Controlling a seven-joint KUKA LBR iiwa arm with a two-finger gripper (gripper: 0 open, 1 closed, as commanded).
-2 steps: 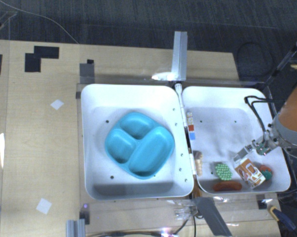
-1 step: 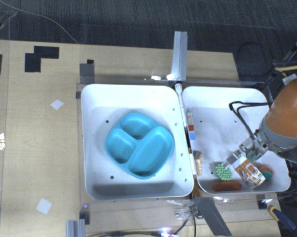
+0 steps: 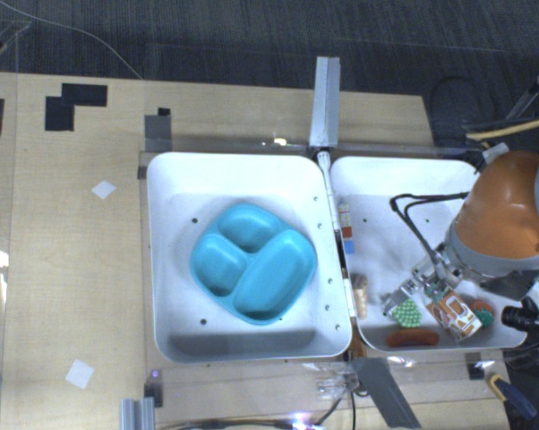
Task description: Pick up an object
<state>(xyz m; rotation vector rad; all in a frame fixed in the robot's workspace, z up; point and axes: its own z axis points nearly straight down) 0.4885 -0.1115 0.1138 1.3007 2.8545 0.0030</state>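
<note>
My gripper [image 3: 415, 291] is low in the right bin [image 3: 377, 213], near its front. Its tip sits just above and beside a small green dotted object [image 3: 404, 313]. An orange-and-white packet [image 3: 455, 316] lies right next to it on the right. In front of them, a red sausage-shaped item [image 3: 413, 338] rests against the bin's front wall. The view is too small to tell whether anything is held. The arm's orange band [image 3: 507, 209] covers the bin's right side.
In the left bin [image 3: 171, 240] lies a blue divided plate [image 3: 253, 262]. Small items lie along the right bin's left wall [image 3: 346, 227], with a tan piece [image 3: 360, 294] lower down. A black cable [image 3: 422, 206] loops over the right bin's floor.
</note>
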